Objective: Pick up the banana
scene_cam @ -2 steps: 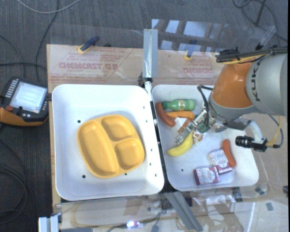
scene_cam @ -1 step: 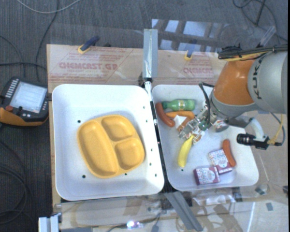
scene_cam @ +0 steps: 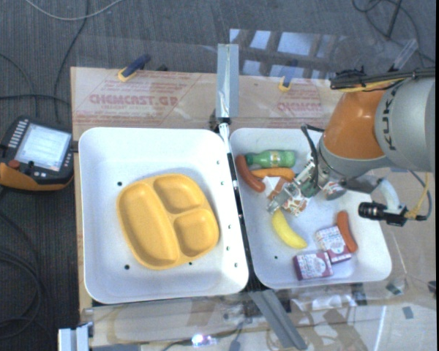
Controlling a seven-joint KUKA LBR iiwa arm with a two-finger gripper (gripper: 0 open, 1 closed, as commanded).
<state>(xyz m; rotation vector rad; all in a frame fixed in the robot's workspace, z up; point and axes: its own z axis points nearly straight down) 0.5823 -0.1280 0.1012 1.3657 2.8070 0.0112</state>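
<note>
Gripper [scene_cam: 293,196] low in right bin [scene_cam: 373,265], just above banana's [scene_cam: 287,229] top end; finger spread impossible to tell. Approach step, by the look; next, close on fruit and lift. Left to right: one yellow tray [scene_cam: 168,218], two sausages [scene_cam: 249,174], one green bottle [scene_cam: 272,158], one banana, two cartons [scene_cam: 312,265].

Arm enters from the right, grey casing with the orange band [scene_cam: 355,126] directly above the wrist, which is angled down and to the left. Gripper [scene_cam: 291,196] sits low at the end of the wrist, its metal fingers [scene_cam: 301,175] pointing down-left.
</note>
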